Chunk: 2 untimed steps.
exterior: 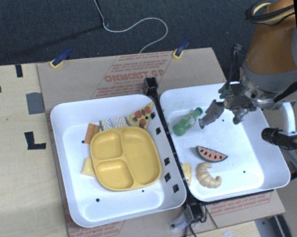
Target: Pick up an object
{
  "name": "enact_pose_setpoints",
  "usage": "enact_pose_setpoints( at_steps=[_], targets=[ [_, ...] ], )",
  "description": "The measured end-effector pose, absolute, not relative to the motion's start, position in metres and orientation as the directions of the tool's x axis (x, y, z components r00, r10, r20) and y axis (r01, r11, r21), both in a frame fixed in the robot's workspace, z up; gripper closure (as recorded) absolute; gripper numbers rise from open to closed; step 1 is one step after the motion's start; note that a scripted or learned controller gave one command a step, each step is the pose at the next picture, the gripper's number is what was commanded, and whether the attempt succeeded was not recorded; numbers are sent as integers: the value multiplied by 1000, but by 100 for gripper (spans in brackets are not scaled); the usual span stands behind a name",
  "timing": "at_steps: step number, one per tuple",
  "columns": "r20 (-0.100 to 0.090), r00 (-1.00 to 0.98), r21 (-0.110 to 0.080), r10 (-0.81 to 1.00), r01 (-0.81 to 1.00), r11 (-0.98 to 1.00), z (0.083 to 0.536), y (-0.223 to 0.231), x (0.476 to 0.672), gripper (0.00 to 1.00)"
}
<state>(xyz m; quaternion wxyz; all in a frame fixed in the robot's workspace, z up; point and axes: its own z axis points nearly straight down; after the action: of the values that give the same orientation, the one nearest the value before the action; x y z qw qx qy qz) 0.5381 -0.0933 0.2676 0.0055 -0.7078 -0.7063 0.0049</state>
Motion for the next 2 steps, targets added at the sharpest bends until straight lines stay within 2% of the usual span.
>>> enact_pose_setpoints(
  at_steps=[1, 2],
  targets=[
    [-1, -1, -1, 1000, 1000, 1, 274, -93, 540, 0],
    [0, 0, -8, 1000, 1000, 0, 209, -95, 539, 0]
  ],
)
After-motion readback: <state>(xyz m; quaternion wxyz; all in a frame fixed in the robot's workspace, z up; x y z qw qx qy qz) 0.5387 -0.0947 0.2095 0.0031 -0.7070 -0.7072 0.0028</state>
